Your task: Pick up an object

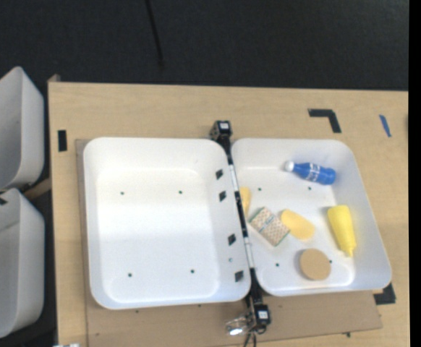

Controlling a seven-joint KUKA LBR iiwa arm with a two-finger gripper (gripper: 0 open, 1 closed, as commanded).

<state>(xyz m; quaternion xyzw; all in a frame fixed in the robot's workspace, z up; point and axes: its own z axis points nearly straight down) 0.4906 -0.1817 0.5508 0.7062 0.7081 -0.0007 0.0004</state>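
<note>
No readable text, brand, or number appears anywhere. The blue bottle [312,172] carries a label too small and blurred to read. The checked packet [269,226] shows a pattern, not letters.

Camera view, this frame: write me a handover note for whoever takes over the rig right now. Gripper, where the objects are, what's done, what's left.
Gripper: no grasp to report in this frame.
Objects: all lie in the right bin. Blue bottle near the far wall; yellow bottle by the right wall; round tan disc near the front; checkered packet and a yellow oval piece beside it mid-bin, seemingly touching; a small yellow item against the divider side.
Left bin: nothing to pick there.
Done: nothing lifted yet.
Left: choose one object and pick it up. The disc and blue bottle lie apart from the others, probably the easier picks.
</note>
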